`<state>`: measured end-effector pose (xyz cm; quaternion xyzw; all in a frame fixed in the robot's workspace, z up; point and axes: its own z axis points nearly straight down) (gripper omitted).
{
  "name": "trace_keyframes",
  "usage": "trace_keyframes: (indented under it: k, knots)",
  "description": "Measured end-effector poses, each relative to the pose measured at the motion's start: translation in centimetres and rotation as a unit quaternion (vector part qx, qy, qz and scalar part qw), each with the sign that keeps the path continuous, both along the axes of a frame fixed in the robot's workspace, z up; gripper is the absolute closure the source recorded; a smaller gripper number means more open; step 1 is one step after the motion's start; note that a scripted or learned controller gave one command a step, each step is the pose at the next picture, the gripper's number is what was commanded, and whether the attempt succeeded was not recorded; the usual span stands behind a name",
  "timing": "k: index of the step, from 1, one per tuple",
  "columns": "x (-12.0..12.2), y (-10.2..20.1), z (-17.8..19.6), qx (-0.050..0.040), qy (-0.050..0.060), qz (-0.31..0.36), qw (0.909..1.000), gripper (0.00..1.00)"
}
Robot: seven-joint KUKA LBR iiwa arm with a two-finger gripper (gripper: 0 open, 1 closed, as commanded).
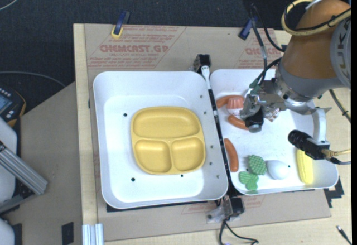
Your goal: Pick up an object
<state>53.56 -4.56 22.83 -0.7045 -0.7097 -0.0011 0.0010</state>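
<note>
Down in the right bin point(321, 179), the claw point(254, 118) hangs low near the far left corner, its dark fingers pointing at the floor of the bin; whether they are parted or pressed together cannot be told from this angle. Just to the claw's left lie two small orange sausages: one point(224, 101) slightly beyond it, beside a pale pink piece point(235, 104), and one point(236, 122) touching or nearly touching the fingertips. Nearer the camera than the claw, a third sausage point(231, 154) lies along the bin's left wall. Farther toward the camera sit a green lumpy toy vegetable point(254, 170) and a white egg point(278, 169), with a yellow corn cob point(304, 167) off to the claw's right. Well to the claw's left, the left bin point(109, 126) carries a yellow divided plate point(167, 139).
</note>
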Motion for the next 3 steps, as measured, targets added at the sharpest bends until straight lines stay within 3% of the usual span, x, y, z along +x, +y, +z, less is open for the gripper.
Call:
trace_keyframes:
  k: [1,2,3]
  knots:
    - [-0.4,0.9,-1.3,-0.0009,0.002,-0.003,1.0,1.0]
    - [0.8,0.0,-0.6,-0.002,-0.002,-0.004,1.0,1.0]
    - [0.0,0.4,0.7,-0.0017,-0.002,-0.003,1.0,1.0]
